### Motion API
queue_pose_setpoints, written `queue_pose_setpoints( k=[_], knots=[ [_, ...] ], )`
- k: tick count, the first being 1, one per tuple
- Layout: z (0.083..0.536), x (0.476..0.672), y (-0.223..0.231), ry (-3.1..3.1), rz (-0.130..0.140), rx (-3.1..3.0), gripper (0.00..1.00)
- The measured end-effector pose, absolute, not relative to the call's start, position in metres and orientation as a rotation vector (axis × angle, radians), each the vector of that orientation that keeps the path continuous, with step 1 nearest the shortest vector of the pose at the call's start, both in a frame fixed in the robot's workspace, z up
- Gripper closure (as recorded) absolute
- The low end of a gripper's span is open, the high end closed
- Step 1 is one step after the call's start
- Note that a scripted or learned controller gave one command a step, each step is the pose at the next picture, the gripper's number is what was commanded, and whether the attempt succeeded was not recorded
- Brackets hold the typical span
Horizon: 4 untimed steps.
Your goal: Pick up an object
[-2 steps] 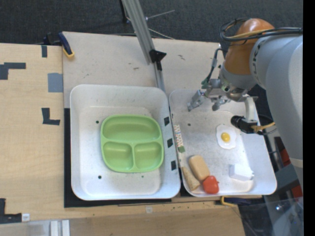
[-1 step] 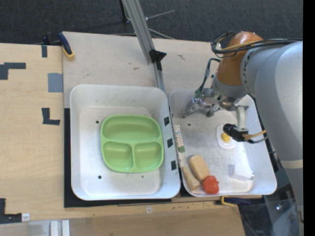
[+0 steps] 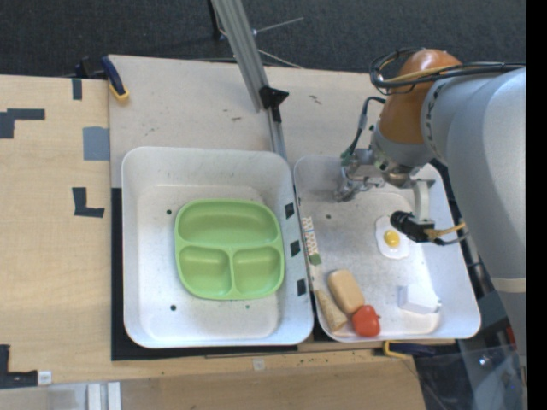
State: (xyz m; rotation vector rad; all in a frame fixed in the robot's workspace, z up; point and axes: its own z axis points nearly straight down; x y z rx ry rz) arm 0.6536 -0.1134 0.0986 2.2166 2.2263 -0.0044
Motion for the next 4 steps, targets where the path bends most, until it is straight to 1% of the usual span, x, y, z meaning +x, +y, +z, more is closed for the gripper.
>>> queue_pose_setpoints(
  k=[1, 2, 3, 4],
  knots=[
    [0.142, 0.656, -0.116, 2.221, 0.003, 2.218, 1.00],
    [0.206, 0.658, -0.118, 2.220, 0.005, 2.216, 1.00],
    [0.250, 0.664, -0.118, 2.221, 0.004, 2.217, 1.00],
    [0.288, 0.664, -0.118, 2.221, 0.004, 2.217, 1.00]
  ],
)
